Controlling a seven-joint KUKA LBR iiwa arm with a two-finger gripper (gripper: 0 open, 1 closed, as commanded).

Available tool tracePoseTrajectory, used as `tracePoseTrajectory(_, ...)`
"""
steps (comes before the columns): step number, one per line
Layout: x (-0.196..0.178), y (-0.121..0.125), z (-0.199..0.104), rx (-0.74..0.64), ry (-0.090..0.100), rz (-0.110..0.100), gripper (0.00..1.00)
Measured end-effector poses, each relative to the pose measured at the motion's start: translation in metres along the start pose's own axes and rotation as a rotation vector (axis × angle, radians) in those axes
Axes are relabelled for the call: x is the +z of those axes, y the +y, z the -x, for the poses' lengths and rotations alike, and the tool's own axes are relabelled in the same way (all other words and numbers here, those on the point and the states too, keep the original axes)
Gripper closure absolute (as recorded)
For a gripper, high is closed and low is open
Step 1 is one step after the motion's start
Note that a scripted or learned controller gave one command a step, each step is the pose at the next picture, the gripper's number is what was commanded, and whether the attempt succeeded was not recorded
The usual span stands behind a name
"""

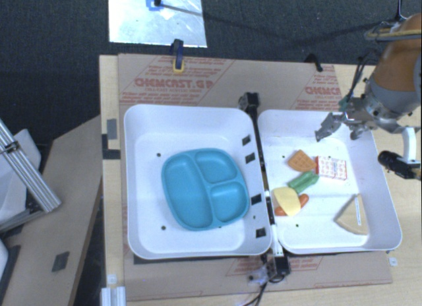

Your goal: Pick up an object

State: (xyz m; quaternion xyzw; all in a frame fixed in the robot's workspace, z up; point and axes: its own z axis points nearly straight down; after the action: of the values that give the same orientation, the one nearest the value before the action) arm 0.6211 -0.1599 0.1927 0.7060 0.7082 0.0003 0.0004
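Overhead, you had the desk [112, 166] with two white bins side by side. The left bin [142, 126] held a blue divided plate [204, 187], three compartments, lying flat near the bin's middle. The right bin [376, 219] held the loose items: a tan cracker-like piece [301, 161], a small red-and-white packet [331, 168] just beside it, a green piece [303, 181] below those, a yellow piece [287, 200] touching an orange-red piece [300, 202], and a pale wedge [351, 217] toward the bin's near right corner, well apart from the cluster.

Your arm [395, 74] came in from the right, over the far right corner of the right bin. The fingers [326, 130] hung above the bin's far edge region, up and away from the cracker-like piece and packet. Nothing sat between them. You could not tell from this angle how far apart they stood; the tips were too small and blurred.

All the items lay in the right bin, none lifted.
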Motion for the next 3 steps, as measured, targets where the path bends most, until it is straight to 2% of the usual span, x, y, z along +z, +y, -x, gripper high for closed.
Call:
tracePoseTrajectory(1, 0.059, 0.007, -0.005, -0.004, 0.000, -0.003, 0.00)
tracePoseTrajectory(2, 0.104, 0.010, -0.005, -0.001, 0.002, 0.007, 0.00)
tracePoseTrajectory(3, 0.088, 0.015, -0.007, -0.005, 0.002, 0.021, 1.00)
